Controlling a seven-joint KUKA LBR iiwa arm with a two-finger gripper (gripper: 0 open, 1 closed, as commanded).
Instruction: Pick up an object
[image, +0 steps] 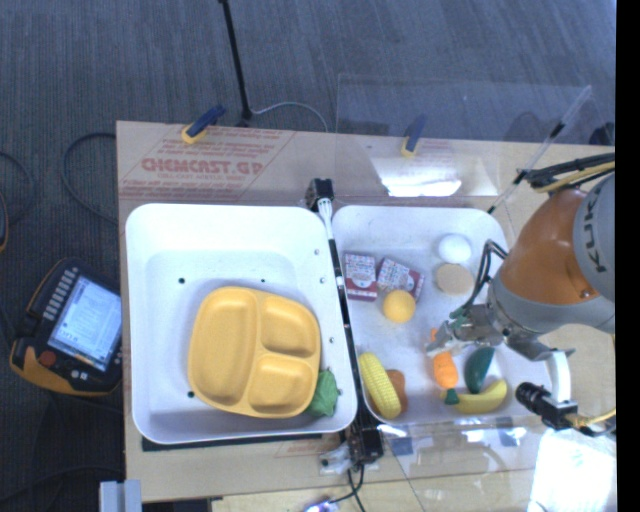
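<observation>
We see the left bin (150, 300) holding a yellow divided tray (255, 350); the right bin (420, 222) has corn (378, 385), banana (478, 398), lemon (399, 306) and carrot (444, 370). The claw (458, 335) hangs just above the carrot; can't tell its opening or whether it grips anything.

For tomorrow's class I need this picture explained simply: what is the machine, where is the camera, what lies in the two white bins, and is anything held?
One camera looks down at a slant on a bench. The grey and orange robot arm reaches in from the right; its claw hangs low over the right bin. That bin holds a toy corn cob, banana, carrot, lemon, white ball and two small red packets. The left bin holds a yellow divided tray. I cannot tell whether anything is held.
</observation>
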